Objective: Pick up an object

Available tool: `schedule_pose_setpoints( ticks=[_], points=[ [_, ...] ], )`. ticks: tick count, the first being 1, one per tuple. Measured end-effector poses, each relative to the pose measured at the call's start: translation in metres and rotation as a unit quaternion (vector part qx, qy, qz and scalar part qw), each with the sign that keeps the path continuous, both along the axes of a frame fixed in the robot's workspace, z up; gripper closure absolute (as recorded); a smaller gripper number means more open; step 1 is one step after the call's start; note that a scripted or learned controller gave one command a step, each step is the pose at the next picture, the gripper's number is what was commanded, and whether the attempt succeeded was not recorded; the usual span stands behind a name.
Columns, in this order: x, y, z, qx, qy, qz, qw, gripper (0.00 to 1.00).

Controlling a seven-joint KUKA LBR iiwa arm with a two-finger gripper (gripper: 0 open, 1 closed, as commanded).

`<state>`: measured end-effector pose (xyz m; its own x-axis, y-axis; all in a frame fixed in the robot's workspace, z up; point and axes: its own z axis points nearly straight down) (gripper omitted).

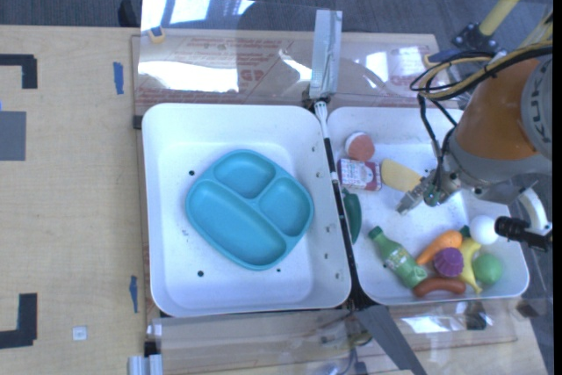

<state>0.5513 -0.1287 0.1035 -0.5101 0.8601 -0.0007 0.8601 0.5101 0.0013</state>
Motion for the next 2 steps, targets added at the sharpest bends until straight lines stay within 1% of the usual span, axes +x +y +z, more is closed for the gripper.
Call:
schedule_pose_setpoints(
  ticks=[1,2],
  points=[
    [0.000,0.000,0.000,0.0001,0.000,0.000,1.0000,0.00],
    [0.045,0.021,-0.016,-0.0006,-0.004,0.014,0.9999,0.00]
  ],
)
